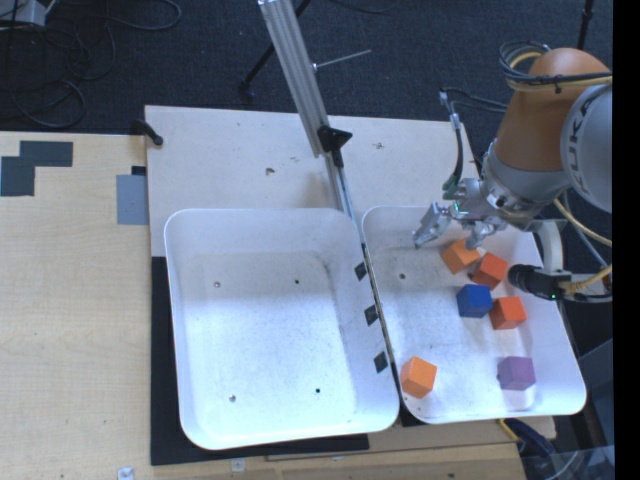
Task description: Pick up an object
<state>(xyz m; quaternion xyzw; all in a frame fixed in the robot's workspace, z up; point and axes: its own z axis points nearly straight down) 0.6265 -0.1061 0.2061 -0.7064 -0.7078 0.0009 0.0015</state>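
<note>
Though small and likely light, rigid: orange cube (459,257) under tool (452,230), spread wide, holding nothing; best gripped across flat opposite faces.

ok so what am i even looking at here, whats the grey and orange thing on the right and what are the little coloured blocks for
This is a single camera fixed above a workbench, looking down at a slant. The grey and orange thing is a robot arm reaching in from the right. At its tip is the end effector, the part meant for grasping. It hangs over the far end of the right bin, close to an orange block, with nothing visibly held between its fingers.

Two shallow white bins sit side by side. The right one holds small blocks: four orange, one blue block and one purple block. The left bin is next to it. The arm's job is to pick up one object.
</note>
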